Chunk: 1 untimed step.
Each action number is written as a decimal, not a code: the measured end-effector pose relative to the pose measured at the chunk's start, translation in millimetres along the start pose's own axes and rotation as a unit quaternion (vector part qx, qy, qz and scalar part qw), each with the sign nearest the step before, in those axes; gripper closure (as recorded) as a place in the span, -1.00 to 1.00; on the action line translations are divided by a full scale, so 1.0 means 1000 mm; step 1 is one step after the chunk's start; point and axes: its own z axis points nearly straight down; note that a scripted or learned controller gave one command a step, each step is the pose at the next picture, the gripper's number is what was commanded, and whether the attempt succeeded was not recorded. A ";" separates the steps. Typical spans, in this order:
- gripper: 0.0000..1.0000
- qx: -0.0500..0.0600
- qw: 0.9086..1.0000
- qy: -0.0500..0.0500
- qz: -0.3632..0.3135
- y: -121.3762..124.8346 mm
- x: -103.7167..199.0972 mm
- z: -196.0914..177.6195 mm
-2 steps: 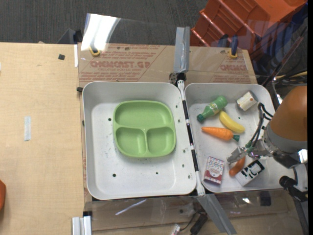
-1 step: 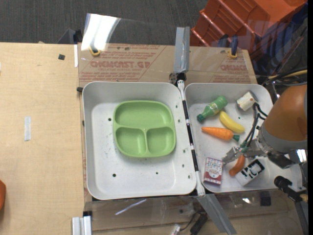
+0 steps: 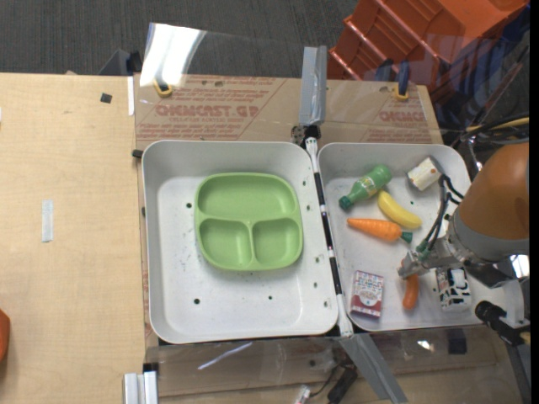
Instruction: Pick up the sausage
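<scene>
The sausage (image 3: 410, 294) is a short reddish-orange piece lying near the front of the right bin (image 3: 383, 322), between a small red and white box (image 3: 367, 293) and a black and white carton (image 3: 453, 287). My gripper (image 3: 419, 263) hangs at the sausage's far end, just above it, below the arm's orange band (image 3: 501, 200). From this slant I cannot see whether it touches the sausage.
Further back in the right bin lie a carrot (image 3: 376, 228), a banana (image 3: 398, 210), a green bottle (image 3: 365, 187) and a white block (image 3: 423, 173). The left bin (image 3: 168, 301) holds a green divided plate (image 3: 249, 220).
</scene>
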 end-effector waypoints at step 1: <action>1.00 -0.001 0.998 -0.001 -0.064 0.049 0.028 -0.124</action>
